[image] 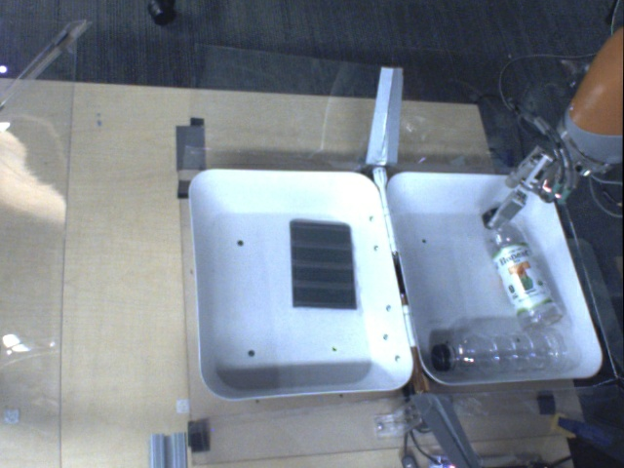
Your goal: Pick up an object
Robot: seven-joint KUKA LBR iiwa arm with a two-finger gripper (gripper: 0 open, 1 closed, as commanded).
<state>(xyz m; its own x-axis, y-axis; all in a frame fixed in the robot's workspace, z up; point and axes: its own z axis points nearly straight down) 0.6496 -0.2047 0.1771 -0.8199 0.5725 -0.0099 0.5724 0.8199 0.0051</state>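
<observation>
A: Where does the pick stand?

B: Not done. The gripper [520, 189] hangs over the right bin [441, 203], just above the labelled bottle [521, 277] lying there (cap end nearest it). Whether its fingers are apart, the view cannot tell.

A: So the grasp and lift remain.

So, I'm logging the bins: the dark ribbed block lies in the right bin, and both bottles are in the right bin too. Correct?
Not quite. The camera view shows the dark ribbed block in the left bin. Both bottles, the labelled bottle and the clear bottle, are in the right bin.
</observation>
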